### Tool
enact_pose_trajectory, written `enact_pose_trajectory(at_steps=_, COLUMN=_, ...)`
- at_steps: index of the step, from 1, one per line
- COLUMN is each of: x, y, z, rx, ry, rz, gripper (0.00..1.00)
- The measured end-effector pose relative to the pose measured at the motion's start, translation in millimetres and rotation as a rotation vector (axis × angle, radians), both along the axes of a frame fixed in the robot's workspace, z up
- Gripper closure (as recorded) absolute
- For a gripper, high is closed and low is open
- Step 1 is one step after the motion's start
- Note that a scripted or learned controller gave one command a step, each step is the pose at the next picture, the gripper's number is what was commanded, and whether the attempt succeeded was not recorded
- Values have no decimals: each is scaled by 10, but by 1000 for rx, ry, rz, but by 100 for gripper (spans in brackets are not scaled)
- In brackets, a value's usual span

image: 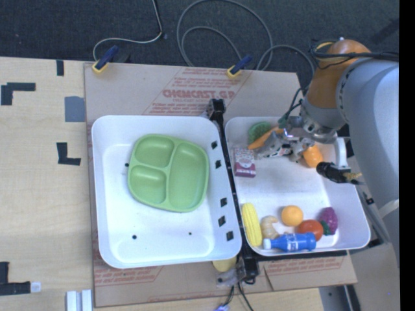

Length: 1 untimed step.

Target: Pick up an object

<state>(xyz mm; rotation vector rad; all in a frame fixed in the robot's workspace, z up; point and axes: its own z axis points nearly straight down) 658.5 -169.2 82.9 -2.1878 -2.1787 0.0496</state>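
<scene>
The grey arm with its orange band reaches in from 3 o'clock, and its hand [290, 141] sits low over the upper part of the right bin [285, 190]; whether it is wide or narrow I cannot tell, since dark metal parts blur together there. Just beside it lie a carrot-like orange piece with a green leafy top [260, 135], long axis running from 2 to 8 o'clock, and a small round orange thing [312, 156]. A small maroon box [244, 162] lies at the bin's 9 o'clock side. Along the bin's 6 o'clock edge: a yellow ridged corn cob [251, 223], long axis near vertical, a smooth orange ball [292, 215], a red piece [310, 228], a purple piece [329, 219] and a blue-and-white bottle [293, 242] lying sideways. The left bin [117, 238] holds a glossy green divided plate [168, 173].
</scene>
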Motion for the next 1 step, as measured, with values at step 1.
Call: enact_pose_trajectory(at_steps=1, x=17, y=-61, z=5, rx=18, ry=6, rz=5, gripper=0)
